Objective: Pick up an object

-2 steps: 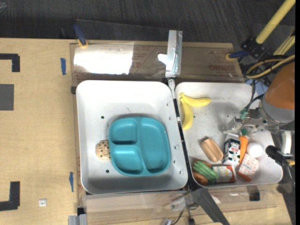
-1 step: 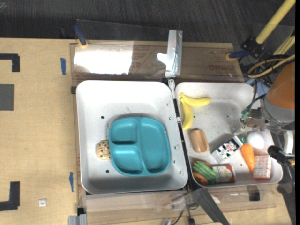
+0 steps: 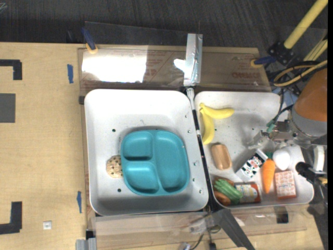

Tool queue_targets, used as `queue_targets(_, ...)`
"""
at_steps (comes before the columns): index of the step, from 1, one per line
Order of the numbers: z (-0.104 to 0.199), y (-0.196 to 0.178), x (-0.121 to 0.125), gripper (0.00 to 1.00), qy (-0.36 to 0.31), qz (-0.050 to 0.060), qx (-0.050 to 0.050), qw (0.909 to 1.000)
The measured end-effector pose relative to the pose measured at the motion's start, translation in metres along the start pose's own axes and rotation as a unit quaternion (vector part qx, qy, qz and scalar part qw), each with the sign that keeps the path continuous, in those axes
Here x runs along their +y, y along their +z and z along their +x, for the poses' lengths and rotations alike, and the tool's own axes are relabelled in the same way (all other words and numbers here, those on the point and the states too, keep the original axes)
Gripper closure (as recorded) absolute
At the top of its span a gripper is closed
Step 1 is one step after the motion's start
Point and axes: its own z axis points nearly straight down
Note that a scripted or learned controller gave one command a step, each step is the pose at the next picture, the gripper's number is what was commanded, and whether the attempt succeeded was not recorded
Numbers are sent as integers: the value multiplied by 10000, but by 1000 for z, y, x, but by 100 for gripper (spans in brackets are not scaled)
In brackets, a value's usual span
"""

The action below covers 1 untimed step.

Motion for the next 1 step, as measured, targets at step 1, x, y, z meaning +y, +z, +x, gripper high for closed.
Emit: queue_targets(1,3,-2,-67,0,298,40,-54,9995)
